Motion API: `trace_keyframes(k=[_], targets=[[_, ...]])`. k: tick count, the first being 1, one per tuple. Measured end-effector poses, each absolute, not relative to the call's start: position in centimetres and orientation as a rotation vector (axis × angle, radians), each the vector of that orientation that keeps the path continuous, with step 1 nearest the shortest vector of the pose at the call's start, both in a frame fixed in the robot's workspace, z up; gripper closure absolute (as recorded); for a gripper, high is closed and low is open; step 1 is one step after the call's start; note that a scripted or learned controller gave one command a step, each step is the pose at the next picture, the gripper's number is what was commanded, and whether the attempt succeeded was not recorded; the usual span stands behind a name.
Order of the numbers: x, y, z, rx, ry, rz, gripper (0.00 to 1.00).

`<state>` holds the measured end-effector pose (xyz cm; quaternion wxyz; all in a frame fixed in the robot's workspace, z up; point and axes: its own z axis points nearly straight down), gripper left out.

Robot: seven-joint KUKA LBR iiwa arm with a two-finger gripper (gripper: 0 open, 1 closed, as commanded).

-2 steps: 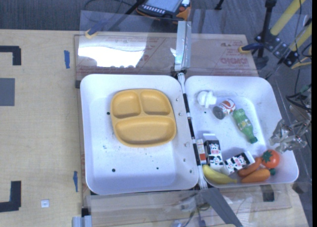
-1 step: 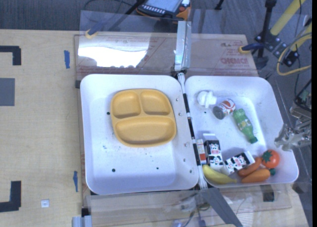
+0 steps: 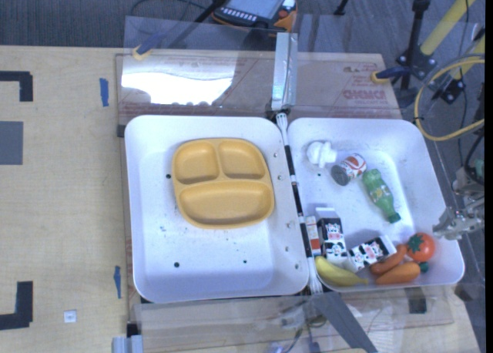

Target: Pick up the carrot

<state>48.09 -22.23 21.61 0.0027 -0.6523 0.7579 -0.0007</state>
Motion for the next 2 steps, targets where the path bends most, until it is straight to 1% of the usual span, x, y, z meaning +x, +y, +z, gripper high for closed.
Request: trace_keyframes(k=[2], targets=[[48.5,-22.1,23.7,-2.025,2.379,-0.010,1.00]])
